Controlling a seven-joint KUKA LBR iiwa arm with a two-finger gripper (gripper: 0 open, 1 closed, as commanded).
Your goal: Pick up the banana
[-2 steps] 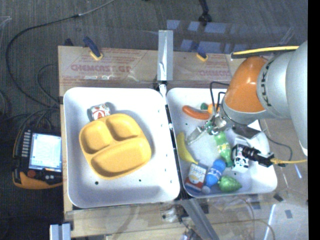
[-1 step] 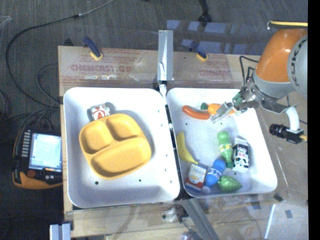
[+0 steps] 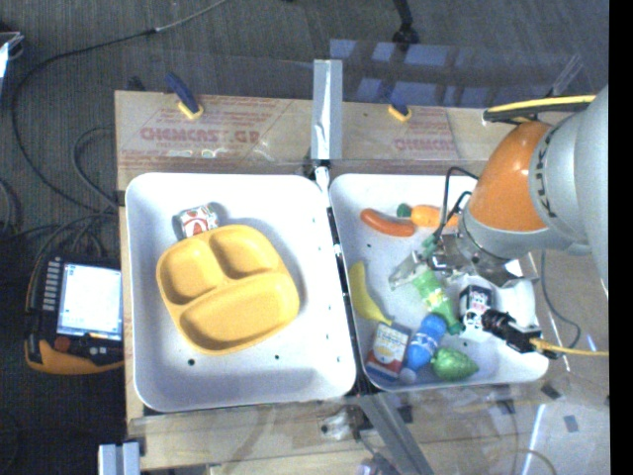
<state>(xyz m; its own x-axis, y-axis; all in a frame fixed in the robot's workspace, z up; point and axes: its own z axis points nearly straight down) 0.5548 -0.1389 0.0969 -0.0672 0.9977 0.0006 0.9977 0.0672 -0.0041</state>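
Note:
The yellow banana lies along the left wall of the right bin, its length running from upper left to lower right. My gripper hangs in the middle of that bin, a short way right of the banana and not touching it. Its metal fingers point left and down toward a green item. Nothing shows between them.
The right bin also holds a red-orange hot dog, a carrot, a blue bottle, a small carton and a green vegetable. The left bin holds a yellow divided plate and a small can.

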